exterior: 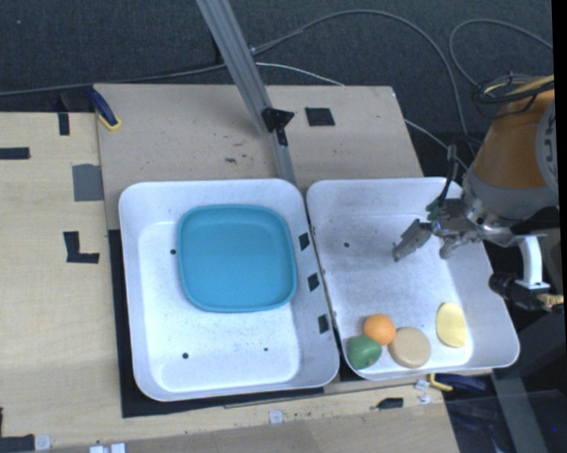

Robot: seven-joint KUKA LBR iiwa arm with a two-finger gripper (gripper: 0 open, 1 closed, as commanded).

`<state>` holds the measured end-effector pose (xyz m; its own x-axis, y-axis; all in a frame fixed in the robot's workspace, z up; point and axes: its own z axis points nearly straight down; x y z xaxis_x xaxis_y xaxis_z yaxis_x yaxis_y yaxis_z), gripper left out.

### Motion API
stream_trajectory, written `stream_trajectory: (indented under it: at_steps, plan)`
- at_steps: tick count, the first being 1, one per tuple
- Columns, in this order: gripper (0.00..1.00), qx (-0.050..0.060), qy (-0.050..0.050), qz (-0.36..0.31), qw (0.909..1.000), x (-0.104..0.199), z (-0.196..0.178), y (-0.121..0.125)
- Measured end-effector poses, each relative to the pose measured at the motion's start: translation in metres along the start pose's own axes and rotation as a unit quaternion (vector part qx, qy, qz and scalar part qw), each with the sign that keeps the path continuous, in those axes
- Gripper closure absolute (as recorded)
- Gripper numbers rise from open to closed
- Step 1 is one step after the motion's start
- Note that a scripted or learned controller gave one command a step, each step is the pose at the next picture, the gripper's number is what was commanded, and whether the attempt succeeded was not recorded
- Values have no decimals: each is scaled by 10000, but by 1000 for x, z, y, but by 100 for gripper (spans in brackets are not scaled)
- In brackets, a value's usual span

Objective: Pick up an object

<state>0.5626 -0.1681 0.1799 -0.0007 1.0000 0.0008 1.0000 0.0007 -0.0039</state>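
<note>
The right white bin [377,217] holds a cluster of small objects along its near edge: a green one [363,352], an orange ball [379,329], a tan round piece [411,347] and a yellow oval [450,324]. My gripper [429,242] hangs over the upper right part of this bin, its two fingers [408,240] spread apart with nothing between them. It is well above and behind the objects, roughly 90 pixels from the orange ball. The grey arm with its orange band [515,159] comes in from the right.
The left white bin [151,302] carries a blue square plate [236,257]. A grey metal pole [249,72] slants down to the bench behind the bins. Cables lie on the dark floor at upper right. Bare bin floor lies below the gripper.
</note>
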Motion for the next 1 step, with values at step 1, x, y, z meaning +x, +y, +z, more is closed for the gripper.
stream_trajectory:
  at_steps: [1]
  plan:
    - [0,-1,-1,3,10000,-3,50,-10]
